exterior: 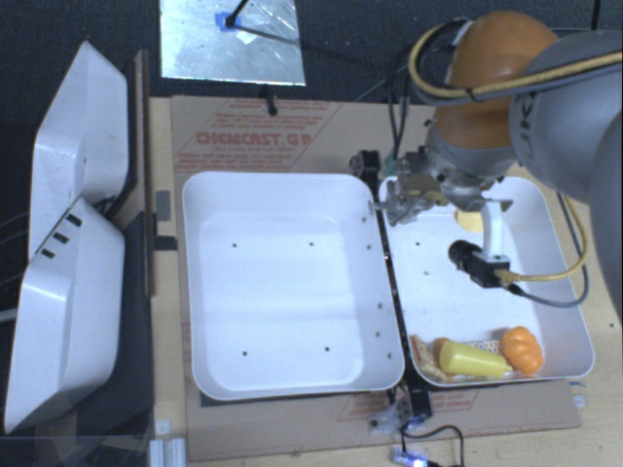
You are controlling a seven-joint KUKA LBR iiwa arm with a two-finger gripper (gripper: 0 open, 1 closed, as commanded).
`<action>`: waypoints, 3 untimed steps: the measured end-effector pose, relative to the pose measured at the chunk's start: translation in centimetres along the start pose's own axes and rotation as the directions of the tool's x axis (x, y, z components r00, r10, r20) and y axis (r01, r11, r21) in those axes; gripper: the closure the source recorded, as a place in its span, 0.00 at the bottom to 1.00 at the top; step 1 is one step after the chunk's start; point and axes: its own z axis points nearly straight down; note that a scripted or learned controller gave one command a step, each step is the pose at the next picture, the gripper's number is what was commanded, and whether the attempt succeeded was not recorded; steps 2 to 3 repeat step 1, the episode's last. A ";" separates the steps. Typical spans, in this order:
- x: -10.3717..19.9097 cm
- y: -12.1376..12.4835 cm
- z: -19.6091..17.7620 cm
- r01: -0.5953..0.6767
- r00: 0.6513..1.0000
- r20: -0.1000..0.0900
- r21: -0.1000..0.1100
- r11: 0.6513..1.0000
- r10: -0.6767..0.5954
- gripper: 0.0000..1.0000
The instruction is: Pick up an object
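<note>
Objects for the picking sit down in the near corner of the right bin [574, 358]: a yellow piece [472, 360] lying on its side, an orange piece [523, 349] touching its right end, and something small and brownish [424, 350] at its left end. We can't make out exactly what each one is. The gripper [404, 200] is up at the far left corner of that same bin, close to the divider between the bins, so the cluster lies well apart from it, toward us and to the right in the camera view. From this angle we cannot tell whether the jaws stand apart or together, and we see nothing between them. The yellow piece runs its long axis roughly left to right, along the near wall, so we judge a grasp would want to close across it, front to back. A pale yellow scrap [470, 221] peeks out just beside the wrist, much nearer. The left bin [195, 261] has no part in this.
</note>
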 end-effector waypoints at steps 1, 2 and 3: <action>4.4 -0.9 0.7 -0.001 1.000 0.000 0.001 1.000 0.001 1.00; 4.4 -0.9 0.7 -0.001 1.000 0.000 0.001 1.000 0.001 1.00; 4.4 -0.9 0.7 -0.001 1.000 0.000 0.001 1.000 0.001 1.00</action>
